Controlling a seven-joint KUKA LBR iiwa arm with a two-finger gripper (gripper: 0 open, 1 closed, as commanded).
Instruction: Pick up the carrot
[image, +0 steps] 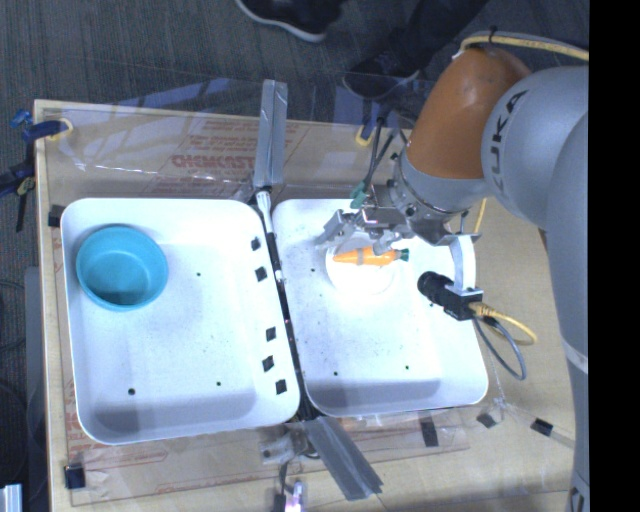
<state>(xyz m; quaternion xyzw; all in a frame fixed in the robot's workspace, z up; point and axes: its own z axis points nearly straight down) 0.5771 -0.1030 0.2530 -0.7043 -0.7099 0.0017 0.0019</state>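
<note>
A single fixed camera looks down at a slant from above the surface (150, 130), far enough back to frame both white bins whole: the left bin (170, 400) and the right bin (400, 385) sit side by side across the middle. Dark floor (120, 50) runs along the top of the frame. The grey arm (540, 130) enters from the right edge, looming large and near the lens.

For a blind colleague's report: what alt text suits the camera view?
The pincer sits right over an orange carrot in the right white bin. A blue bowl rests in the left bin.
</note>
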